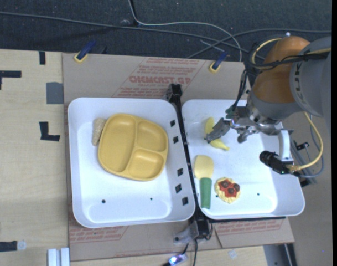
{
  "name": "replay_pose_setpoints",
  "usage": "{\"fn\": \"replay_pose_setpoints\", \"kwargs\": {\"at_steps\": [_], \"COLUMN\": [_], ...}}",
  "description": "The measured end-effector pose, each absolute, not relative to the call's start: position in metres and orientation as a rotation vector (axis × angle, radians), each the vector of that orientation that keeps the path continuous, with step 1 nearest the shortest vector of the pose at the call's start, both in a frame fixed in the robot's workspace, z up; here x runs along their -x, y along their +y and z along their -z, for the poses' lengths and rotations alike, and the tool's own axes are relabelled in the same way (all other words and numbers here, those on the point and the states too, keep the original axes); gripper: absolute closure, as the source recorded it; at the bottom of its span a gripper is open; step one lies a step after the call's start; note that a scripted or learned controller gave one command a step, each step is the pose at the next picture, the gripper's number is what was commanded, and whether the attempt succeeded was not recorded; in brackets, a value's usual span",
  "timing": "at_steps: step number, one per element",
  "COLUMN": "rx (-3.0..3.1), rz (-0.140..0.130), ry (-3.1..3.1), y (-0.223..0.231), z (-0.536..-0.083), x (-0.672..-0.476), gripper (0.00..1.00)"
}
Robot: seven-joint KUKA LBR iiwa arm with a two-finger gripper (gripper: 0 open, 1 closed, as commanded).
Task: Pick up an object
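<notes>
You're at the reach-and-close step: the gripper point(219, 132) is down in the right bin point(268, 198), right at a small yellow banana-like toy point(214, 134) that sits near the bin's upper-left part, close to the divider. One dark finger point(218, 131) lies across the toy, but from this angle I can't tell how wide the claw is or whether it has actually caught the thing, so don't count it as held.

The toy's long axis looks like it runs from upper-left to lower-right, with its lower tip poking out toward the bin's middle. Best guess is the next move needs the fingers straddling that axis across its short side, then a straight lift to check it comes along.
</notes>
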State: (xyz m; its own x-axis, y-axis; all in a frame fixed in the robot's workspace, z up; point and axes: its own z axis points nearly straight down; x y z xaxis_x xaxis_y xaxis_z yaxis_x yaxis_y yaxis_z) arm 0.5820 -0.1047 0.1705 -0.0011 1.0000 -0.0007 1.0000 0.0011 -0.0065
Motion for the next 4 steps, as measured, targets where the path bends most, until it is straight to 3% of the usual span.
{"fn": "replay_pose_setpoints", "kwargs": {"at_steps": [1,2,4], "rx": [2.216,2.216,2.221], "rz": [-0.010,-0.004,0.003], "ry": [-2.218,-2.222,-2.225], "y": [-0.100,-0.099,-0.103], "z": [-0.106,-0.120,-0.202], "x": [-0.580,-0.582,-0.585], "gripper": [0.00,1.00,1.00]}}
